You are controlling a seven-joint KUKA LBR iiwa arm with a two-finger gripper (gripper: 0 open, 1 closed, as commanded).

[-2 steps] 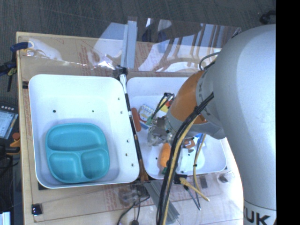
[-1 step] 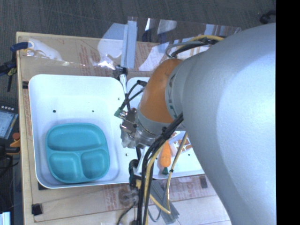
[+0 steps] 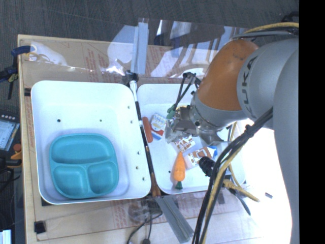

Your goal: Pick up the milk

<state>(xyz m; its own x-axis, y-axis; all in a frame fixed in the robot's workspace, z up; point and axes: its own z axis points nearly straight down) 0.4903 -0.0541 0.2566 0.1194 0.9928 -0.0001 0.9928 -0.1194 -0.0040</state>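
A small white carton with blue and red print, which looks like the milk (image 3: 159, 122), lies in the right bin (image 3: 152, 93) near its left wall. My gripper (image 3: 175, 129) hangs low over the middle of that bin, just right of the carton and close to it. The wrist and the orange-banded arm (image 3: 228, 80) cover the bin's right half. I cannot tell whether the gripper touches the carton.
In the right bin, a reddish sausage (image 3: 147, 128) lies by the left wall, a carrot (image 3: 178, 168) near the front, and printed packets (image 3: 189, 147) under the gripper. A teal divided plate (image 3: 84, 164) sits in the left bin (image 3: 76, 98). Cables (image 3: 223, 172) hang at the front right.
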